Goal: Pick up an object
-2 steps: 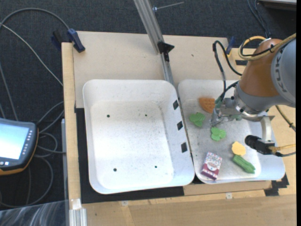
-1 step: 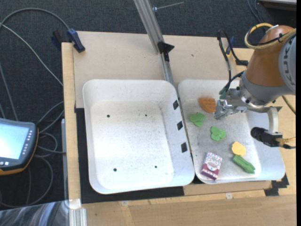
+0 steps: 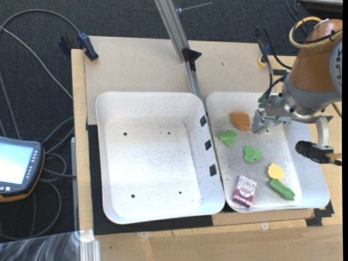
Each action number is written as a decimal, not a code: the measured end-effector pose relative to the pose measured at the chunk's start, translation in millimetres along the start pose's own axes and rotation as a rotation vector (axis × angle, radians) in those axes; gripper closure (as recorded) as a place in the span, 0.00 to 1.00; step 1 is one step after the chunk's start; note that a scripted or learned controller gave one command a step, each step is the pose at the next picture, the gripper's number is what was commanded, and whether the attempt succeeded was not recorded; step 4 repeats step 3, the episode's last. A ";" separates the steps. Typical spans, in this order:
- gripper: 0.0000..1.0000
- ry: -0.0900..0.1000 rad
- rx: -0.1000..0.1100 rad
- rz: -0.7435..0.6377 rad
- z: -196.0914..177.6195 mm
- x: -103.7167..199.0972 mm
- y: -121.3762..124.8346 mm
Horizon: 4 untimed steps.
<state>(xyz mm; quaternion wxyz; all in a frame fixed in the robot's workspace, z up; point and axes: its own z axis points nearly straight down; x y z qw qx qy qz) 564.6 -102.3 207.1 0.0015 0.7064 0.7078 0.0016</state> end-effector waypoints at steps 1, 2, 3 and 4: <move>1.00 0.002 0.002 -0.005 -15.0 48.9 8.7; 1.00 0.003 0.002 -0.006 -26.5 109.1 22.2; 1.00 0.003 0.001 -0.007 -35.4 168.0 37.5; 1.00 0.003 0.001 -0.007 -35.4 168.0 37.5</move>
